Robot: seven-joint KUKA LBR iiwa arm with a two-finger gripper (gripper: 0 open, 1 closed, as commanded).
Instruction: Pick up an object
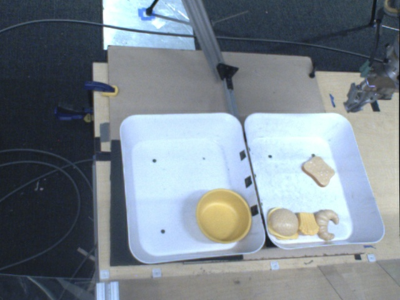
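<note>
Camera view: nearest, a yellow bowl (224,215) sits in the left bin (144,167); a tan doll (302,223) lies at the right bin's (356,167) near wall, a bread slice (318,170) farther in. The slice, lying clear of walls, is judged easiest. The claw (367,92) is parked far right over the counter (175,80); its state cannot be told.

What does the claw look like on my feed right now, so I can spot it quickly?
The claw sits at the right edge, beyond the right bin's far corner. It is a small, blurry cluster of grey metal parts with darker patches, and a bit of blue shows near its lower side. No markings are legible, and finer details are too small to tell.
</note>
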